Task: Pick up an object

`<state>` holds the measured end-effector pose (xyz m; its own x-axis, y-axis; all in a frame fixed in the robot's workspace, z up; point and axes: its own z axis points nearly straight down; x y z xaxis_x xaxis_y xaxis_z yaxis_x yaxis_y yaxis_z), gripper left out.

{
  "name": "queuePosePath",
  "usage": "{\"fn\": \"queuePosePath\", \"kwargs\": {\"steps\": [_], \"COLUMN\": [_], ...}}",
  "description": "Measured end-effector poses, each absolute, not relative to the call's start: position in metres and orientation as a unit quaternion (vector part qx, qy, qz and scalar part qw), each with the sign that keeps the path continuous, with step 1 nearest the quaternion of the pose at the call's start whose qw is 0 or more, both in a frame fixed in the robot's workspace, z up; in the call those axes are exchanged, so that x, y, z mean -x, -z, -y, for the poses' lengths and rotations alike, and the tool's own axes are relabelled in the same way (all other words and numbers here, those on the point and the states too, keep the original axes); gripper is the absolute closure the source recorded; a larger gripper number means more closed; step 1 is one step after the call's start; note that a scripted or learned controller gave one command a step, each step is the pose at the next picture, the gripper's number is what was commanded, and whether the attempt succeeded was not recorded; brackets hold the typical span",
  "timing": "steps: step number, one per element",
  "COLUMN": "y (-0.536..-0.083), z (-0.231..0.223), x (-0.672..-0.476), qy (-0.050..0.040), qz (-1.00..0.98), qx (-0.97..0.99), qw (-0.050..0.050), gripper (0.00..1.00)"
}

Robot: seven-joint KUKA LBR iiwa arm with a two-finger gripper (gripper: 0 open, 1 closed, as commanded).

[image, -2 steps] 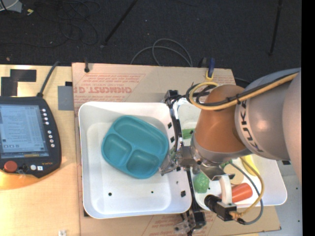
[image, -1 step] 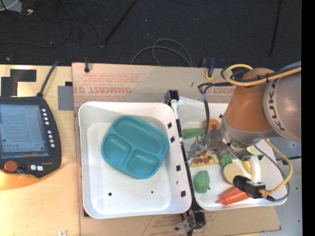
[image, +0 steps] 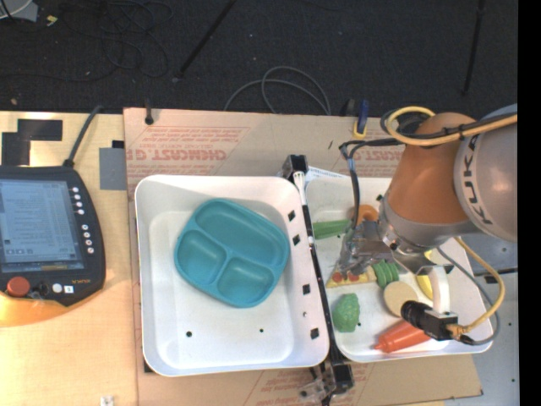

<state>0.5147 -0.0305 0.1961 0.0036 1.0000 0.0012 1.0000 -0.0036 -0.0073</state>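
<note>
Nothing is lifted yet: my pincer (image: 353, 265) hangs low among the toy food (image: 346, 311), grip state unclear.

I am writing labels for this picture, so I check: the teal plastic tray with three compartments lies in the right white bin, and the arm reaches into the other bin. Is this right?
Not quite. In the camera view, the teal plastic tray with three compartments lies in the left white bin, and the arm reaches into the other bin, the right one.
</note>
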Motion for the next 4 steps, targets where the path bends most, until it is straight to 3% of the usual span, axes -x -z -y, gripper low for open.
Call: {"fn": "queuePosePath", "kwargs": {"steps": [1, 2, 3, 4], "y": [-0.186, -0.187, -0.187, -0.218], "z": [0.016, -0.047, -0.042, -0.032], "x": [-0.485, -0.536, -0.473, -0.549], "qy": [-0.0021, 0.0002, -0.0026, -0.0004], "qz": [0.706, 0.709, 0.707, 0.708], "qx": [0.708, 0.705, 0.707, 0.706], "qw": [0.003, 0.001, 0.003, 0.0], "gripper": [1.0, 1.0, 1.0, 1.0]}}
